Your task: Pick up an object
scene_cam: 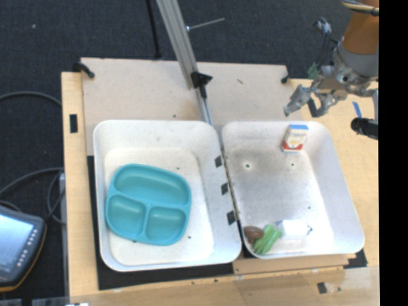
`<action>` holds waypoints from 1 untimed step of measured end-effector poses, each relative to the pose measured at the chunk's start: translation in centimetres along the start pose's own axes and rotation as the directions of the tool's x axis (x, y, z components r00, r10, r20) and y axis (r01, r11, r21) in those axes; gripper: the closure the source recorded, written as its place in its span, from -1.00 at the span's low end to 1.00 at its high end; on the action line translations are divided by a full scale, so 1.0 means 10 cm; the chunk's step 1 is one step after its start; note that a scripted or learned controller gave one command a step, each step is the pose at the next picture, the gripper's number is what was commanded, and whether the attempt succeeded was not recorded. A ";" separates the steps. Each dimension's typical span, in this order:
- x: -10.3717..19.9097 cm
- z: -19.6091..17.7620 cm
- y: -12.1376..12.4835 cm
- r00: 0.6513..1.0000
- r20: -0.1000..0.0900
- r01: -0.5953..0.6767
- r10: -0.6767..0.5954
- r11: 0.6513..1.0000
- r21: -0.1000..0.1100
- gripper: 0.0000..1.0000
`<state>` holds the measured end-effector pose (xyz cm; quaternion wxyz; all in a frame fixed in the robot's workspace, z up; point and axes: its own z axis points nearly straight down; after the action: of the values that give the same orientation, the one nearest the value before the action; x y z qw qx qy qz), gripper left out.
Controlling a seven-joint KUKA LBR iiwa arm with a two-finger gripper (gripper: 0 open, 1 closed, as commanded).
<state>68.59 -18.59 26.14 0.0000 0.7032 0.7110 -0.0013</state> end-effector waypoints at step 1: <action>0.00 0.00 0.00 1.000 0.000 0.000 0.000 1.000 0.000 -1.00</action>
<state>68.59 -18.59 26.13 0.0000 0.7031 0.7111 -0.0014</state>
